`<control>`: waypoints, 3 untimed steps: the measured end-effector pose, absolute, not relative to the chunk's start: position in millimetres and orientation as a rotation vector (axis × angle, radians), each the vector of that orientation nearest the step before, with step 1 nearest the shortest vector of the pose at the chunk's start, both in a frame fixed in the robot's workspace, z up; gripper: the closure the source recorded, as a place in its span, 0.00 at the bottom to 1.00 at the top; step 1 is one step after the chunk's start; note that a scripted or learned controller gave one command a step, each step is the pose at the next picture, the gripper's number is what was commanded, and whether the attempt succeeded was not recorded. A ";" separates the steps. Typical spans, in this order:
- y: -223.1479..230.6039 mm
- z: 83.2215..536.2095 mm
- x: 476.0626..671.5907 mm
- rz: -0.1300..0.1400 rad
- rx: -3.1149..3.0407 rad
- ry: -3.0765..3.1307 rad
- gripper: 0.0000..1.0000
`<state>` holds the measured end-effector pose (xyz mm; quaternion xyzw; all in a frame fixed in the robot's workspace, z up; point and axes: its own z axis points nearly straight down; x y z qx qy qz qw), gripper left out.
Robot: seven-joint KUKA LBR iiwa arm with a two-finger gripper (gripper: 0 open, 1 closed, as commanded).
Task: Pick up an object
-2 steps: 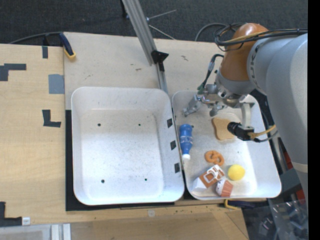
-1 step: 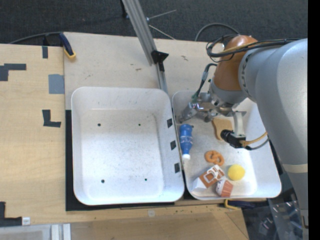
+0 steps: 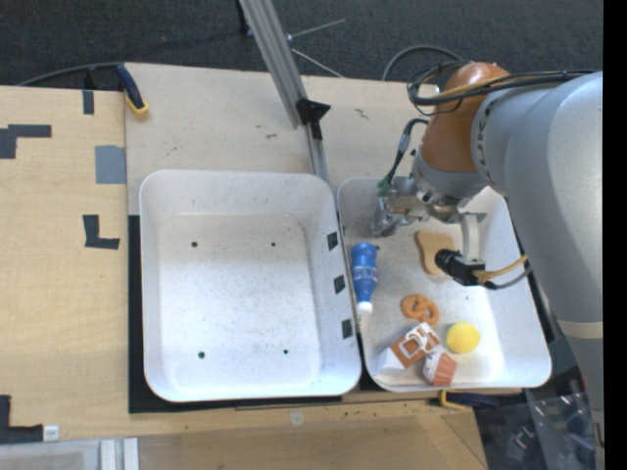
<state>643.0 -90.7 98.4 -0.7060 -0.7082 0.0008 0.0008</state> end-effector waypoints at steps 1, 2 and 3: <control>-94.7 160.6 641.0 -0.005 -2.223 -2.225 1.00; -85.9 209.6 647.4 -0.005 -2.221 -2.227 1.00; -87.1 272.4 643.4 -0.005 -2.223 -2.226 1.00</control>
